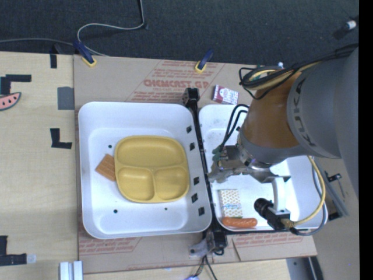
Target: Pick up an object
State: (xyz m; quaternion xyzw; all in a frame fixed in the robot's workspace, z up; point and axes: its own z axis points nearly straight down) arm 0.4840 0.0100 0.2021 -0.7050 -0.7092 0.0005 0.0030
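Note:
In the right bin [294,167], near its front edge, lie a small patterned white packet [231,202] and an orange-red sausage [239,221]. The gripper [222,165] hangs low over the left part of this bin, just behind the packet, under the arm's bulky orange-banded wrist. The left bin [99,124] holds a yellow divided plate [152,168]. A brown flat piece [106,167] pokes out from under the plate's left edge.
A small red-and-white box [224,94] lies on the cardboard behind the right bin. Black clips run along the divider between the bins. Yellow clamps and a cable sit at the back of the cardboard.

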